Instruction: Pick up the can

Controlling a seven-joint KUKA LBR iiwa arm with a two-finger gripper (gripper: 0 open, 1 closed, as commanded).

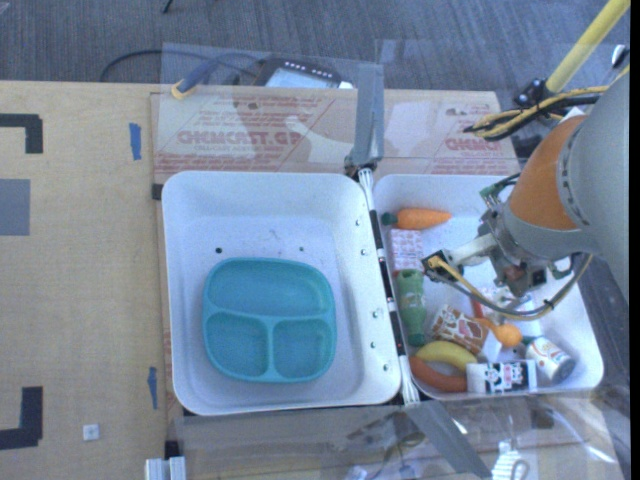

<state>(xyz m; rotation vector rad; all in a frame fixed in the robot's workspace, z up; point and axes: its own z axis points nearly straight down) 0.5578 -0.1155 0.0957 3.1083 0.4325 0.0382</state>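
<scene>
In the right bin (585, 313), a small silver-and-white can (551, 357) with a red mark lies on its side near the front right corner. A green cylindrical container (409, 292) stands by the bin's left wall. My gripper (514, 280) hangs over the middle of the right bin, under the grey wrist and orange band (540, 193). It is above and slightly left of the can, apart from it, and the wrist and cables hide its tip.
The right bin also holds a carrot (424, 218), a red-and-white box (404, 249), a snack packet (460, 328), a banana (450, 353), a sausage (437, 374) and a black-and-white carton (501, 376). A teal divided plate (268, 320) lies in the left bin (200, 208).
</scene>
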